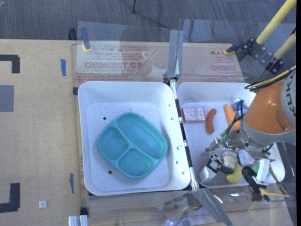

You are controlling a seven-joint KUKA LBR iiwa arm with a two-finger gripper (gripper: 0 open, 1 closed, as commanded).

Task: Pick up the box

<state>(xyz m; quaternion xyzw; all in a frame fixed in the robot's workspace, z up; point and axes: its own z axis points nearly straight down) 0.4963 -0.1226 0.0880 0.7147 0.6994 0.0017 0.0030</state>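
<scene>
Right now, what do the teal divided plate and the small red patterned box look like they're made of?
The teal divided plate looks like moulded plastic: uniform colour, rounded compartments, soft sheen. The small red patterned box is probably printed cardboard, flat-faced and matte, though too small to be sure.

Grey arm [275, 114] with its orange band reaching in from the right side, wrist pointing downward, gripper [229, 150] hanging low over the right bin's front part

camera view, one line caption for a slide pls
Arm over the cluttered right bin, box untouched near its back; teal plate in the left bin.
</scene>
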